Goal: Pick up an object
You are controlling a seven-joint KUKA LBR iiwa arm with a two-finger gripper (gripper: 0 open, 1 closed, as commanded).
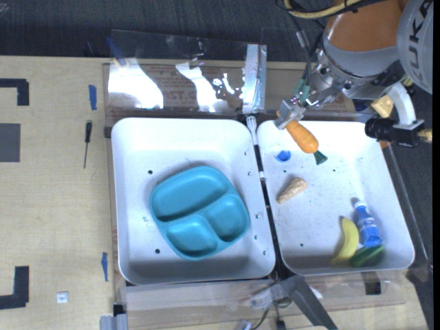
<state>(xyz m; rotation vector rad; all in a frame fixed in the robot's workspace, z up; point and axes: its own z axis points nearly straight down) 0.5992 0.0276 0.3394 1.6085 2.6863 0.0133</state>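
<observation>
Gripper (pixel 287 117) fingers pinch the top end of the toy carrot (pixel 304 138), which hangs tilted above the right bin (pixel 392 184) at its eleven o'clock corner. The lift appears largely done; carrying clear remains. A banana (pixel 348 239) and bottle (pixel 366 227) lie at five o'clock, a blue tray (pixel 198 210) in the left bin (pixel 130 150).

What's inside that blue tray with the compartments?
Nothing visible: the blue tray in the left bin shows three bare compartments. What lies under the tray is covered.
</observation>
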